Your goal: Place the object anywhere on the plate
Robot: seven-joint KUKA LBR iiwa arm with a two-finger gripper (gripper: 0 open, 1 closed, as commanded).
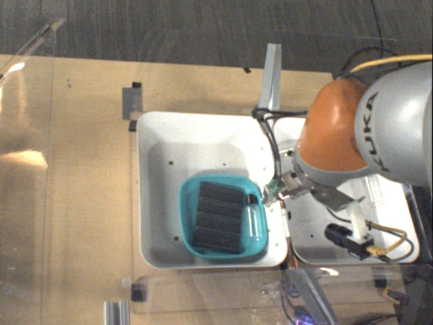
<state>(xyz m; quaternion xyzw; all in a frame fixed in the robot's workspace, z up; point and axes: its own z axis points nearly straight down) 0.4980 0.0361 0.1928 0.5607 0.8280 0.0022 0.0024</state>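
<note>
Since the block (pixel 218 217) lay flat across the plate (pixel 186 208) in the left bin (pixel 155 181), I judged it placed. The gripper (pixel 278 190) hung beside the plate's right rim, and I couldn't tell its grip under the wrist.

The left bin's (pixel 155 181) far half lies bare, open to reach from above. Its near right corner is taken up by the teal plate (pixel 189 239), with a dark ridged block (pixel 220 217) and a clear bottle (pixel 255 223) on it. The arm (pixel 358 127) overhangs the right bin (pixel 318 242).
</note>
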